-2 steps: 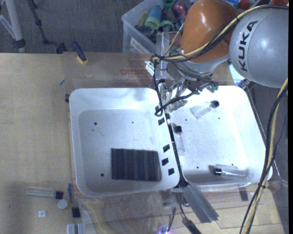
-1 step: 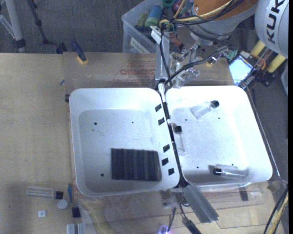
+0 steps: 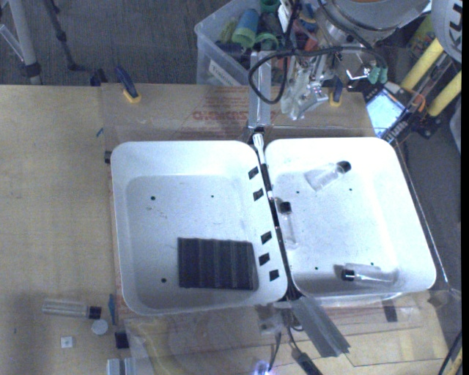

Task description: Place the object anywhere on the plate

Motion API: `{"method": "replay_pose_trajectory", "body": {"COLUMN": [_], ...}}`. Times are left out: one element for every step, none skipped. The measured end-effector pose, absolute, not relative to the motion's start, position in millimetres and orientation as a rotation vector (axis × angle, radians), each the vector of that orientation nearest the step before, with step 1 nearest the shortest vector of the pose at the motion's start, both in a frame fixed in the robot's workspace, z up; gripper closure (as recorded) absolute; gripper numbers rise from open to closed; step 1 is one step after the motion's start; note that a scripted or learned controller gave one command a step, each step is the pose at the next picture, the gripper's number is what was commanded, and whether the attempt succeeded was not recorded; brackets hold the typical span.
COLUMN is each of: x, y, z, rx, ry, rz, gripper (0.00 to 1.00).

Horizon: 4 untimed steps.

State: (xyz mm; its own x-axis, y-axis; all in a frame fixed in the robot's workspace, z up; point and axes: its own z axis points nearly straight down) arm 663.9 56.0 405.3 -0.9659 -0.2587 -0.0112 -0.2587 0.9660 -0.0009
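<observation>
The jaws hang above the desk [image 3: 51, 183] just behind the far rim of the right bin [image 3: 418, 234], amid cables at the end of the arm [image 3: 381, 9]. From here I cannot tell whether the jaws are apart or together, and nothing can be seen between them.

Below them, the right bin holds three clear vials with dark caps, all lying on their sides. One vial [image 3: 326, 176] lies near the far wall, its cap pointing right. A second vial [image 3: 284, 220] lies along the wall shared with the left bin, cap at the far end. The third vial [image 3: 365, 275] lies by the near wall, cap to the left. The three are well apart from one another.

The left bin [image 3: 121, 220] holds the plate [image 3: 217, 264], a dark ribbed rectangle lying flat near the bin's near wall, toward the right. Nothing rests on it, and every vial is across the divider from it.

Farther out, a clear tub [image 3: 220, 44] of coloured odds and ends stands behind the bins. Another vial [image 3: 66, 307] lies on the desk by the left bin's near corner.
</observation>
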Motion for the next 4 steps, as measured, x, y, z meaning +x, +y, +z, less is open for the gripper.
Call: {"method": "replay_pose_trajectory", "body": {"x": [667.4,651.1,658.9,666.8], "y": [22,82,36,-22], "z": [405,386,435,435], "rx": [0.794,1.55,2.223,2.784], "ry": [3.03,2.735,2.215,1.451], "rz": [0.003,-0.003,0.003,0.002], "gripper": [1.0,1.0,1.0,1.0]}}
